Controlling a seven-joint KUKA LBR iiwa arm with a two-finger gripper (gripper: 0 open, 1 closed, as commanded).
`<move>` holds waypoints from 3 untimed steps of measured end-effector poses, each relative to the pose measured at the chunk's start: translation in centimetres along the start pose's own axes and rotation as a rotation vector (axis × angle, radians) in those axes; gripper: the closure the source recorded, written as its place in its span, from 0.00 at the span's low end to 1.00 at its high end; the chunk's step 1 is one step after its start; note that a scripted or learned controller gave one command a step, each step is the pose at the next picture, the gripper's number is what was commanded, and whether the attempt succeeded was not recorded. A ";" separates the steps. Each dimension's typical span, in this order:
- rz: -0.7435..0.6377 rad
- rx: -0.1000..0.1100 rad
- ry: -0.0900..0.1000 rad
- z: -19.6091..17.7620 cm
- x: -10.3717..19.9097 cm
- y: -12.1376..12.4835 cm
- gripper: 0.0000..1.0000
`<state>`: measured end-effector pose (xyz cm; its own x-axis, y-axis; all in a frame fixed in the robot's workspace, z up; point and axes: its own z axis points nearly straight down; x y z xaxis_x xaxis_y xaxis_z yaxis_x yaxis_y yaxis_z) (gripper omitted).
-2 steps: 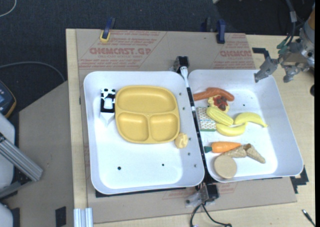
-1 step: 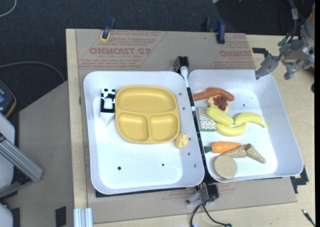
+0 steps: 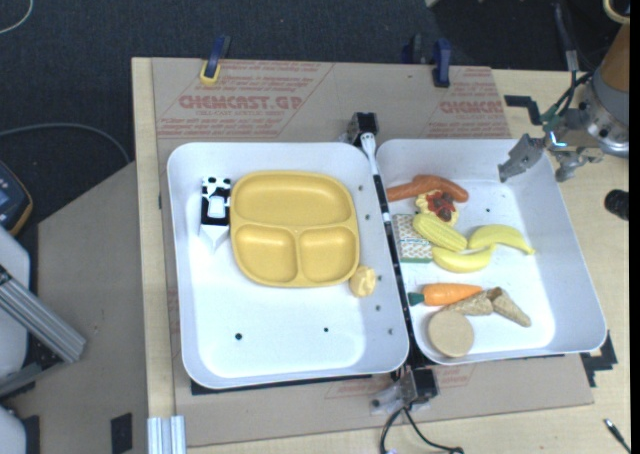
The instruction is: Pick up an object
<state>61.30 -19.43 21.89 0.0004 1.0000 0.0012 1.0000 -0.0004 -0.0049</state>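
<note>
Arm [image 3: 612, 102] at upper right of frame: grey metal wrist w/ silvery ring, thin dark cables running along it. Gripper [image 3: 545, 157] has two grey angular fingers [image 3: 520, 157], a small teal spot btwn them.

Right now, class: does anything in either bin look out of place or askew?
Mildly. The small yellow piece lies loose on the left bin floor beside the yellow divided tray, not in a compartment. In the right bin, the toy foods are heaped together. Nothing looks damaged.
</note>
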 end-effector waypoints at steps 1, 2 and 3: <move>-0.002 0.001 0.000 5.7 0.2 0.9 0.00; -0.001 0.003 0.001 11.6 0.4 -0.1 0.00; -0.001 -0.001 0.000 13.5 0.5 -0.1 0.00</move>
<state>61.15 -18.89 8.36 -0.0007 1.0000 0.0014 1.0000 0.0007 -0.0041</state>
